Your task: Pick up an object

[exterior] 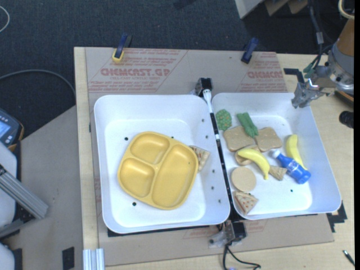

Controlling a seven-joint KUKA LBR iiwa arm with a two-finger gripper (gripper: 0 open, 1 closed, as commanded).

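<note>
Gripper [302,97] above far right corner of right bin [323,167], finger state unclear, nothing seen held. 2 bananas [254,160], blue bottle [293,168] lie inside bin. Pick not begun.

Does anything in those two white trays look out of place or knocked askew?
One thing: a cracker-like wedge in the left bin sits half tucked under the yellow divided plate, apart from the other toy food, which lies jumbled in the right bin. Nothing looks spilled or broken.

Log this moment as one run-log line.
gripper: above right bin far corner | holding: nothing seen | toy food in right bin | yellow plate in left bin
</note>
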